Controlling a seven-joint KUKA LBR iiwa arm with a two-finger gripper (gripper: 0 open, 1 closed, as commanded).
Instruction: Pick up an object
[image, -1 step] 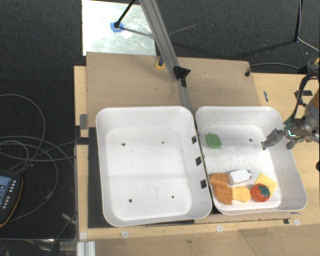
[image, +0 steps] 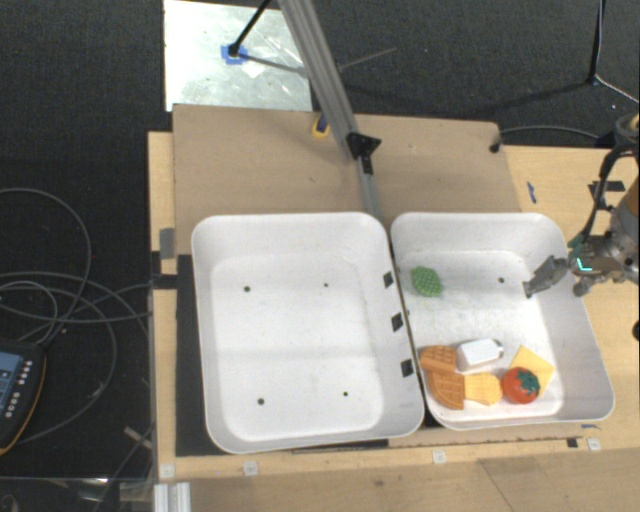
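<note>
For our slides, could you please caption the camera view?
Gripper poised over the right bin, which holds a green ball and toy food.

Smooth white plastic bins (image: 300, 235), wooden bench (image: 430, 170)

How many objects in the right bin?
6. Green piece alone near the bin's left wall; waffle, white block, orange cracker, yellow wedge and tomato clustered at the near edge. Smaller ones could hide underneath.

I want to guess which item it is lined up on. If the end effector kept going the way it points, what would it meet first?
Probably the green object; the end effector points left across the right bin, though depth is unclear.
</note>
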